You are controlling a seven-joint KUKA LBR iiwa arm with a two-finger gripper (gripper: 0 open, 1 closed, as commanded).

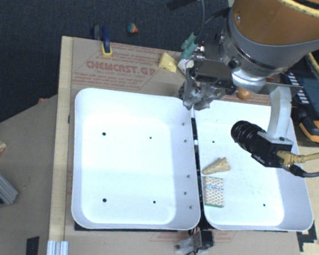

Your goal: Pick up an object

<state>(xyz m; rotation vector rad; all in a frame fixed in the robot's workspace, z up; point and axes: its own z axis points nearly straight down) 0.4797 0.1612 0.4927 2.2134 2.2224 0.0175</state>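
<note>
Patterned pad (214, 192) lies long axis near-to-far; tan wedge (216, 167) slants; gripper (195, 101) opening indiscernible.

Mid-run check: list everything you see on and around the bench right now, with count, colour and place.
shallow white plastic bins: two, white, side by side on the bench
tan cone-shaped piece: one, tan, right bin near the shared rims
flat checked rectangular pad: one, green-white with red, right bin, just nearer the camera than the cone
yellow wedge-shaped block: one, yellow, on the board behind the bins
blue-and-yellow clamp: one, board's far edge
gripper: one, dark metal, above the far end of the shared rims
arm: one, grey with orange band, from the right
</note>
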